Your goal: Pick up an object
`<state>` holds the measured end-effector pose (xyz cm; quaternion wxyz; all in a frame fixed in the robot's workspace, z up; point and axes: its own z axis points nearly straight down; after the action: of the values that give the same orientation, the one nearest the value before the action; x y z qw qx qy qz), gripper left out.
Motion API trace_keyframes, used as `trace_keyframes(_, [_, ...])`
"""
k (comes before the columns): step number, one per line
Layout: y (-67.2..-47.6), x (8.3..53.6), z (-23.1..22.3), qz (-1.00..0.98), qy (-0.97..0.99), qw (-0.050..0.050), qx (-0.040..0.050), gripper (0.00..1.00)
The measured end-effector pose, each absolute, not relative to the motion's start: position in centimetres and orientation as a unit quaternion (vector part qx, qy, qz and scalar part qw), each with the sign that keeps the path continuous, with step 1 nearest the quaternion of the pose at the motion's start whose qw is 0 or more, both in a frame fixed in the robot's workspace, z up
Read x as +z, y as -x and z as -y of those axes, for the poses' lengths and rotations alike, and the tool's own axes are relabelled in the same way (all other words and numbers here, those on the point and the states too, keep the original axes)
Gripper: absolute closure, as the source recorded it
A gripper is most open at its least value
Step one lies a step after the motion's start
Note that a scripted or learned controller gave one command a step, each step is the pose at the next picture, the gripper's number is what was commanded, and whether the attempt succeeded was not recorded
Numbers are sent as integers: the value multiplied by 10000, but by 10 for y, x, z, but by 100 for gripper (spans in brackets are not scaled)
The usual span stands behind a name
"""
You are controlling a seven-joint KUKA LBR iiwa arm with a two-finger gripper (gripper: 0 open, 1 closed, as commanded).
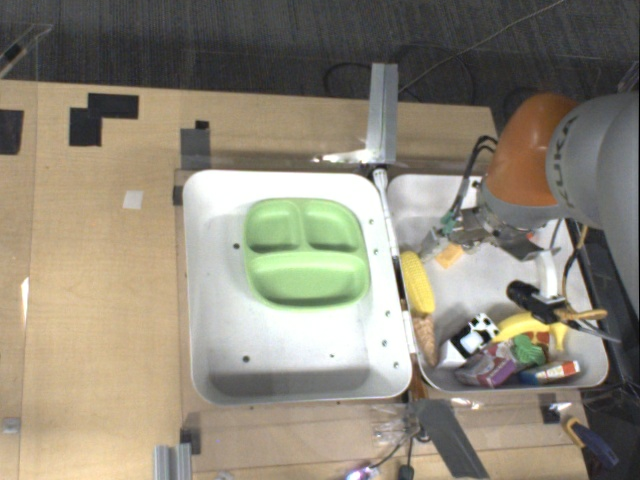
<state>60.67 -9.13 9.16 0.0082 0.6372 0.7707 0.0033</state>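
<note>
Camera view: we find the hand (462, 230) low in the right bin (590, 368); its grip we cannot tell. Orange block (451, 256) just below. We judge: approach step, descent next.

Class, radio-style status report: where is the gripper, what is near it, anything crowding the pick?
Gripper low in right bin, beside small orange piece. Corn cob close alongside. Remaining toys heaped in bin's near corner.

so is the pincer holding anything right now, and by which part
Cannot be told: the pincer sits low in the right white bin just above a small orange block, its tips unclear.
</note>
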Motion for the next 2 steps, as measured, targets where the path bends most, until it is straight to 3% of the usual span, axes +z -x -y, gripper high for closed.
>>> trace_keyframes(1, [-609,103,88,-7714,-6363,86,65,100])
trace_keyframes(2, [-670,187,37,-7530,-6580,28,26,100])
